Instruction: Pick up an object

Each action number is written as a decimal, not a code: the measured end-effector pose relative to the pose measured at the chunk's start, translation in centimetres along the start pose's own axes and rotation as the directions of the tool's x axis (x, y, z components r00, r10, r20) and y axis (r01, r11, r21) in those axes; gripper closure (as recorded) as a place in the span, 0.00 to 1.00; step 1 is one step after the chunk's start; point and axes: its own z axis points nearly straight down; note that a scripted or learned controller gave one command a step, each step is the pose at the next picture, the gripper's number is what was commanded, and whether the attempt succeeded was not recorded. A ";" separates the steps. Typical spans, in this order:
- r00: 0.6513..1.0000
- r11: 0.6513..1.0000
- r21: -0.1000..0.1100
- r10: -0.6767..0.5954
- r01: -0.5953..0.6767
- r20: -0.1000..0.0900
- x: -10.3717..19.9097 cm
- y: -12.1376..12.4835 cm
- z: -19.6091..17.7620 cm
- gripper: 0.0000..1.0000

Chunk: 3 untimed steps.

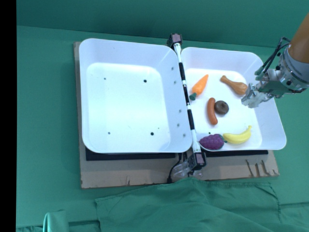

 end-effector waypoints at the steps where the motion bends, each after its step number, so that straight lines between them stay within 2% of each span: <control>1: 1.000 1.000 -0.006 0.001 -0.001 0.004 -6.9 -0.3 -3.6 1.00; 2: 1.000 1.000 -0.007 0.000 0.000 0.005 -6.7 -0.2 -4.6 1.00; 3: 1.000 1.000 -0.006 0.001 0.000 0.004 -6.7 -0.2 -4.6 0.00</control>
